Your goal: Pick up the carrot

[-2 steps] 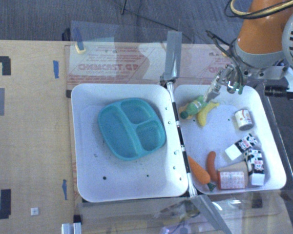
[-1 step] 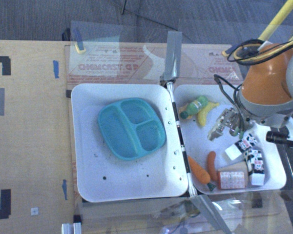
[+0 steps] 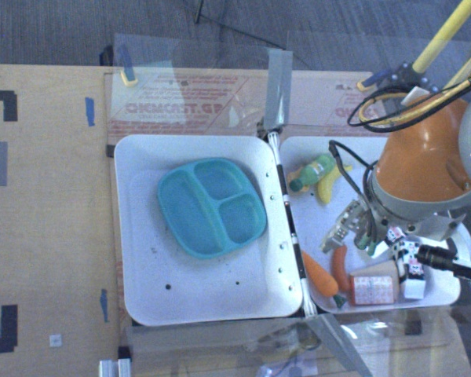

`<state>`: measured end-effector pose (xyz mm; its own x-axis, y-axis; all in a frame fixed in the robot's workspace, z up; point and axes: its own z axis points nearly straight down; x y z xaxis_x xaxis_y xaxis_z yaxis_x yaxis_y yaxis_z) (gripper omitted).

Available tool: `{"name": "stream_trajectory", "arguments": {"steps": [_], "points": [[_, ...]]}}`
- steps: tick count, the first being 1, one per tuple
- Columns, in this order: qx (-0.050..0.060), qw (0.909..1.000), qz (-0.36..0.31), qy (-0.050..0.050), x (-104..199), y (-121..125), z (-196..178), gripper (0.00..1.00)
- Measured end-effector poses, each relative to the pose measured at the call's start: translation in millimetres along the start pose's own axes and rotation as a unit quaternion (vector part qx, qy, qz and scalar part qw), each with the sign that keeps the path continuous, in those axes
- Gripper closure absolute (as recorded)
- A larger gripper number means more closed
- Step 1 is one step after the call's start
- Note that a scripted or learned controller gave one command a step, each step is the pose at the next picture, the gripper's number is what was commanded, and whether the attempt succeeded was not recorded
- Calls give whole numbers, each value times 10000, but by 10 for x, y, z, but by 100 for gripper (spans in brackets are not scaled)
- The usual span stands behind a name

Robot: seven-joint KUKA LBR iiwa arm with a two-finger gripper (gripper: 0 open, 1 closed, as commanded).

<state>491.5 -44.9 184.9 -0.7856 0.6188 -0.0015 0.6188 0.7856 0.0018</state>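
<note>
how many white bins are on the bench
2: the left bin holding a blue divided plate, and the right bin under the arm.

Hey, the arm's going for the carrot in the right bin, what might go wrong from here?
The carrot lies against the right bin's left wall, so a finger may hit the wall. A reddish sausage-like item lies right beside it, and the gripper hovers nearer that one, so it may grab the wrong thing. The pink-labelled box sits close by and could be knocked.
</note>
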Motion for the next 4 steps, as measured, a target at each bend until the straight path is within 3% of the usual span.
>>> {"name": "stream_trajectory", "arguments": {"steps": [1,2,3,4], "points": [[-1,10000,4,1,-1,-2,0,0],[-5,9996,278,-9,199,428,2,0],[3,9899,-1414,8,321,220,1,0],[-4,9715,-2372,-12,130,-3,-1538,0]]}}
